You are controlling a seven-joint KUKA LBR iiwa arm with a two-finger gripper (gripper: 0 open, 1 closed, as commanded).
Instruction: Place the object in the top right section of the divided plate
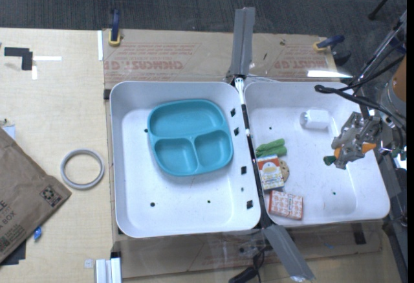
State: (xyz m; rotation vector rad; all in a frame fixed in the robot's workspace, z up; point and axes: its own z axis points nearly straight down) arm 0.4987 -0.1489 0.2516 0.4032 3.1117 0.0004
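The teal divided plate [189, 137] lies in the left bin [129, 210], with one long section at the back and two smaller ones in front. My gripper [347, 151] hangs over the right side of the right bin [362, 210]. It is shut on a small toy carrot [366, 145], whose orange body shows to the right of the fingers and whose green tip [330, 160] pokes out to the left. The carrot looks lifted off the bin floor. The plate's sections hold nothing.
In the right bin lie a green pea pod [270, 147], a cookie packet [272, 173], a red snack packet [286, 205] and a white object [315, 119]. A tape ring [82, 168] and a cardboard box [22, 201] rest on the bench at left.
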